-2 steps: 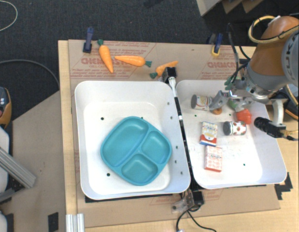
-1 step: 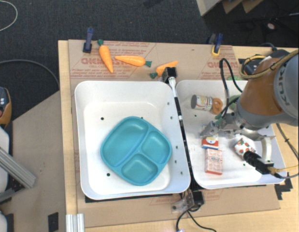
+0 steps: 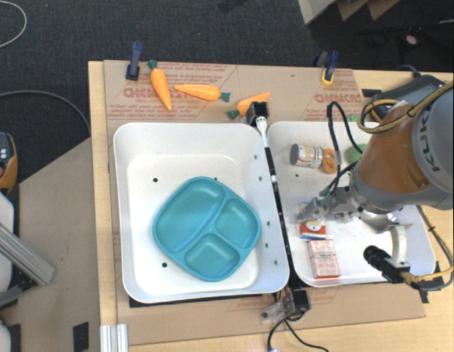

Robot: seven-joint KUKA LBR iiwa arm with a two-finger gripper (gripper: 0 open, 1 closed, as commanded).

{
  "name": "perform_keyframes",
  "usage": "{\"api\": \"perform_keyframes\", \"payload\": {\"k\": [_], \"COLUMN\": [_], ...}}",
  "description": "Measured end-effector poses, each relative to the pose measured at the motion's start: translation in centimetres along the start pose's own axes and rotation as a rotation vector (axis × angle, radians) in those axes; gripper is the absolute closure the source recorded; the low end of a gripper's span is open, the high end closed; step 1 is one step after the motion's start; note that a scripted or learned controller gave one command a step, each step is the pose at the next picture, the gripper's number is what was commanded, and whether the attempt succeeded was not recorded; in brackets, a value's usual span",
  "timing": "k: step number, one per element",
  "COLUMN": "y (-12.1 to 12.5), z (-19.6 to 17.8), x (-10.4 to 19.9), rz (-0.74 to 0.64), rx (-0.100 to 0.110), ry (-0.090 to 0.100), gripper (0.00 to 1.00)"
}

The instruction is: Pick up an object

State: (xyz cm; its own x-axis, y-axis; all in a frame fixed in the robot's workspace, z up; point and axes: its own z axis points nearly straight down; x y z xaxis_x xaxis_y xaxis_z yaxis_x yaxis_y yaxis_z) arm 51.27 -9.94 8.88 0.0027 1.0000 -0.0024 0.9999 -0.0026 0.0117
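The metal-grey tool (image 3: 312,211) is seen low in the right bin (image 3: 355,251), partly tucked under the bulky grey and orange wrist; whether it is open or closed cannot be told, and nothing is seen gripped in it. Just beside it, on the side toward the table's near edge, a small packet (image 3: 312,231) lies flat, rectangular, printed red, white and blue; its lettering is too small to be read. Next to that, nearer the near edge, a red-and-white carton (image 3: 323,259) lies flat. Toward the far edge, a small jar (image 3: 306,155) lies on its side with an orange-brown lump (image 3: 328,160) touching it. Much of the bin's right half is covered by the arm. The left bin (image 3: 138,167), smooth white plastic with rounded corners, holds a glossy teal plate (image 3: 206,228) divided into three wells. Along the far edge of the cardboard-covered table (image 3: 285,86), three orange carrots (image 3: 199,92) with green tips are scattered.
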Motion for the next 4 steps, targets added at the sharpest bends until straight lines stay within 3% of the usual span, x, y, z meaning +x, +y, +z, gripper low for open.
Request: {"api": "perform_keyframes", "payload": {"k": [1,2,3,4], "y": [0.2,-3.2,3.6,0.2], "z": [-1.1,-10.1,-24.0,-36.1], "x": [0.0,10.4,14.5,11.0], "rz": [-0.001,-0.014,-0.011,-0.001], "rx": [-0.006,0.005,-0.01,-0.006], "ry": [-0.001,0.007,0.005,0.003], "gripper": [1.0,1.0,1.0,1.0]}}
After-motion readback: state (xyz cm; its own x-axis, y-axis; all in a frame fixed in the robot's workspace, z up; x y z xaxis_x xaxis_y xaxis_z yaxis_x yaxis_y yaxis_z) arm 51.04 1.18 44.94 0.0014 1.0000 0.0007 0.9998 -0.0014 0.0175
